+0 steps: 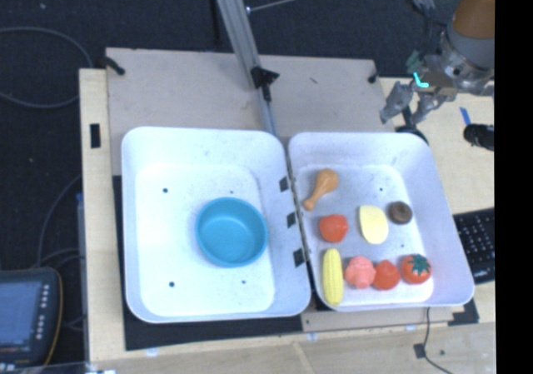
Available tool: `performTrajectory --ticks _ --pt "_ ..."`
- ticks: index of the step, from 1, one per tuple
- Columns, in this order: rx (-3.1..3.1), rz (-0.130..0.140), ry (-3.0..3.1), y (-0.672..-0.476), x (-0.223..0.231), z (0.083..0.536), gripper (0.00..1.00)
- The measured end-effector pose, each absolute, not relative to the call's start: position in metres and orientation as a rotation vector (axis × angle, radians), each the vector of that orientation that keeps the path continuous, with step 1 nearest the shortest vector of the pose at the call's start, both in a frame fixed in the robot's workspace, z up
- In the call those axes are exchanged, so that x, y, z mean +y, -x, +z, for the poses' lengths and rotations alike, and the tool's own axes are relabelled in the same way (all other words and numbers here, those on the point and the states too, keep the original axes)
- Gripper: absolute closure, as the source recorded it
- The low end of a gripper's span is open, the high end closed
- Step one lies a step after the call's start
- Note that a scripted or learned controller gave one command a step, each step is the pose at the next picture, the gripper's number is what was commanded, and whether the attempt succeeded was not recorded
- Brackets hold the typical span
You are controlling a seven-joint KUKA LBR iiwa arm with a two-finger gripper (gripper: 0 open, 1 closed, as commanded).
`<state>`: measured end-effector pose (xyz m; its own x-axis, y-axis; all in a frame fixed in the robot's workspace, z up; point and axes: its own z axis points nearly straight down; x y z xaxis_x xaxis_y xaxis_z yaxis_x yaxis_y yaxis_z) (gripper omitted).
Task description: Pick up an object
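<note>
The right bin [416, 156] holds several toy foods: a tan drumstick [320, 187], a red piece [333, 227], a pale yellow piece [373, 223], a dark brown round piece [400, 212], a yellow corn cob [331, 276], a pink piece [360, 271], a red-orange piece [386, 275] and a red strawberry-like piece [415, 268]. My gripper [412, 107] hangs above the bench just beyond the right bin's far right corner, apart from all the food. Its fingers are open with nothing between them.
A blue bowl [231, 231] sits in the left bin [150, 197]. A slanted metal pole [237, 22] rises from behind the bins. A black keyboard [475, 239] lies right of the right bin, and a small screen [29, 314] sits at lower left.
</note>
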<state>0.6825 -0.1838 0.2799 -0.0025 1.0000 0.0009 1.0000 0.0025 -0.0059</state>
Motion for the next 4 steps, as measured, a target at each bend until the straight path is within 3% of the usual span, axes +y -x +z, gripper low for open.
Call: performTrajectory --ticks 1,4 --pt "-2.227 -0.003 2.22 -0.684 -0.184 0.285 0.0" --pt "-2.23 0.005 2.216 -0.682 -0.178 0.141 0.0"
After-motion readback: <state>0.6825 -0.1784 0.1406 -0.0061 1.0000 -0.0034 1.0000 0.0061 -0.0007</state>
